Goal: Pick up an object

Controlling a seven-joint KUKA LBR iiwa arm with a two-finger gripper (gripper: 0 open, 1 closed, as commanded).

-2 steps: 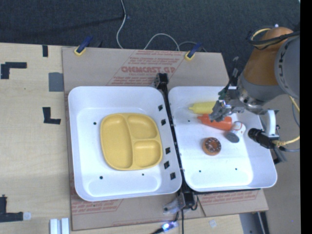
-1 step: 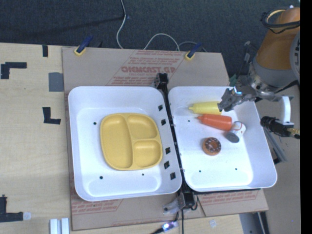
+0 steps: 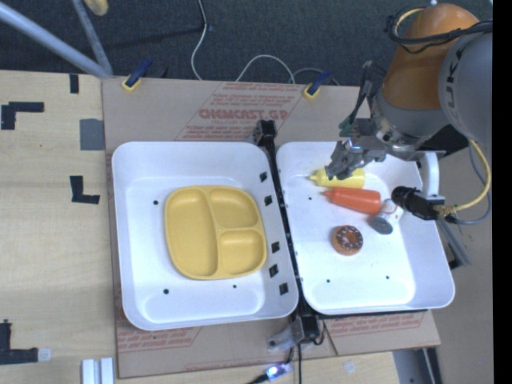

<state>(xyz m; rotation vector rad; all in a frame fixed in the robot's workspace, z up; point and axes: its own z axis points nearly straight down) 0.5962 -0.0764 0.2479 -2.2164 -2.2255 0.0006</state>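
yellow object (image 3: 336, 178): partly under tool (image 3: 346, 163) | arm (image 3: 448, 54): cut by right edge

Two shallow white plastic bins on a printed brown cardboard sheet (image 3: 232, 112)

The left white bin (image 3: 128, 214) holds a yellow three-compartment plastic plate (image 3: 214, 232), lying flat near its middle. It touches the right white bin (image 3: 404, 290) along a seam with black clips (image 3: 266, 132). Two blue-and-yellow clamps (image 3: 138, 74) grip the cardboard's far edge, with a thin white cable (image 3: 240, 66) looping between them. The pale wooden bench (image 3: 48, 238) to the left carries black tape marks (image 3: 80, 189). Dark carpet (image 3: 264, 14) lies beyond.
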